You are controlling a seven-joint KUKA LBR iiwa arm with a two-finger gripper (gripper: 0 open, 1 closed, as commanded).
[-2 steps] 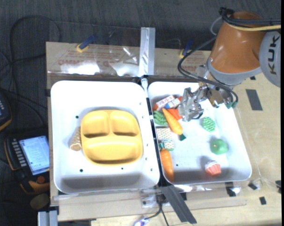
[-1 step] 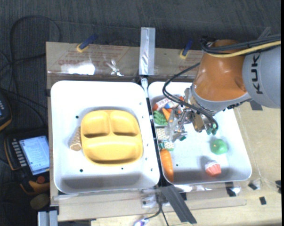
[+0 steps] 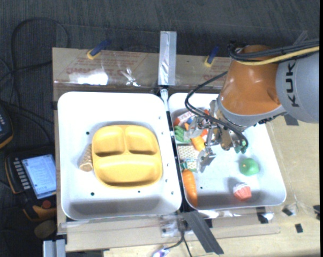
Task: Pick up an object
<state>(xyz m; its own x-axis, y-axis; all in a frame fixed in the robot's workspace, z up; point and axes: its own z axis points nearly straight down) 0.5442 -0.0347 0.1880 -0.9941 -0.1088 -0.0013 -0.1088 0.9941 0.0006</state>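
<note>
The things to pick from lie in the right bin (image 3: 276,183); a heap of small toys (image 3: 189,126) sits in its upper left corner, packed close together, and the bits are too jumbled to name one by one; an orange carrot (image 3: 188,183) lies against the bin's left wall, nearer the front; a green round toy (image 3: 249,167) rests on the bare white floor toward the right; a small cupcake with a pink bottom and a white top (image 3: 242,190) sits just in front of the green one, a little apart from it.

The gripper (image 3: 206,153) hangs low over the bin, right beside the heap and just above the carrot; its metal parts point down and to the left; how wide its jaws stand cannot be told from here, and no toy shows between them.

The arm is grey with a big orange band (image 3: 251,88); it comes in from the right and covers the back of the bin; black and yellow cables (image 3: 268,51) run along it.

The left bin (image 3: 70,143) holds a yellow tray with three sections (image 3: 127,155); a tan cone-shaped toy (image 3: 86,159) lies touching the tray's left edge.
</note>
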